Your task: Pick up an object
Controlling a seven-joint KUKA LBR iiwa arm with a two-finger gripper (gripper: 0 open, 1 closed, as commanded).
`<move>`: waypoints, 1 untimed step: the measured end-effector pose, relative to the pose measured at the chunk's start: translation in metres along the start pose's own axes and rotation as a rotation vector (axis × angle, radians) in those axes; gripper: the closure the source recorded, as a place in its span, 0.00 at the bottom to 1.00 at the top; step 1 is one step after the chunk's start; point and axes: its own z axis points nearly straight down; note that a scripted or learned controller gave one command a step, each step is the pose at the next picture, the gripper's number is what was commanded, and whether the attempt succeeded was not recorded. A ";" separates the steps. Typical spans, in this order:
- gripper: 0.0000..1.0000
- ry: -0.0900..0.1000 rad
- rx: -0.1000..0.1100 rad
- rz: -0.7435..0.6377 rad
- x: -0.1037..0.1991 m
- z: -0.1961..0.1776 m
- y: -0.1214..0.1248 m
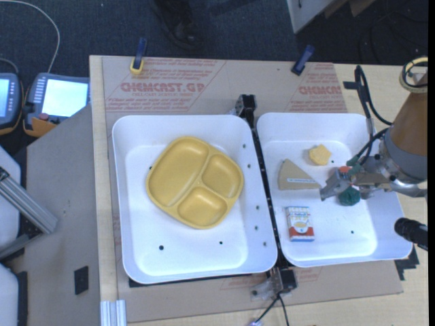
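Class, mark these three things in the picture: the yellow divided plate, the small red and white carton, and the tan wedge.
yellow divided plate (195,180), camera view, central ridge.
small red and white carton (300,223), camera view, middle of its face.
tan wedge (293,175), camera view, flat top.

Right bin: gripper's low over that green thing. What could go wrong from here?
1. The small green object sits partly hidden under the gripper, so a grasp may miss or push it aside.
2. The tan wedge lies close to the left; a sideways move could knock it.
3. The small carton below could get nudged too.
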 end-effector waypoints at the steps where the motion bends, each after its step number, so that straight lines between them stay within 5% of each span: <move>1: 0.00 -0.002 -0.014 -0.004 0.000 -0.006 0.003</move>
